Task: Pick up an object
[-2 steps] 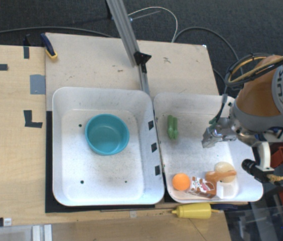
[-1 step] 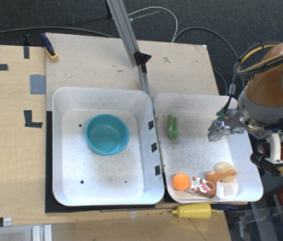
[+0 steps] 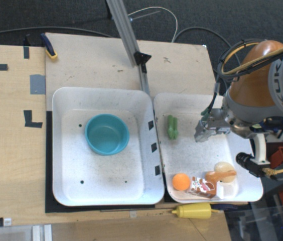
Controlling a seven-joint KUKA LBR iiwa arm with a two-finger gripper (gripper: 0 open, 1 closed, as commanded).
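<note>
The arm [image 3: 257,84] comes in from the right side and bends down over the right bin [image 3: 181,104]. Its orange band sits high near the right edge, and the grey wrist under it points down and a little to the left. The gripper [image 3: 204,132] hangs low over the middle of the right bin, close to the white floor of it. I cannot tell if it is spread or pressed together, because it looks only like one grey block from this angle. Nothing can be seen held in it.

A small green object [image 3: 172,126] lies in the same bin, near to the left of the gripper but apart from it, close to the wall between the two bins. At the front edge of the right bin there is an orange ball [image 3: 181,182], beside it a red and white packet [image 3: 201,186], and then a pale round object [image 3: 224,172] with a white piece under it. These are well apart from the gripper.

The left bin [image 3: 66,185] holds a teal bowl [image 3: 107,134], which stands upright. A yellow bottle [image 3: 194,211] lies on the desk [image 3: 11,149] just in front of the right bin.
</note>
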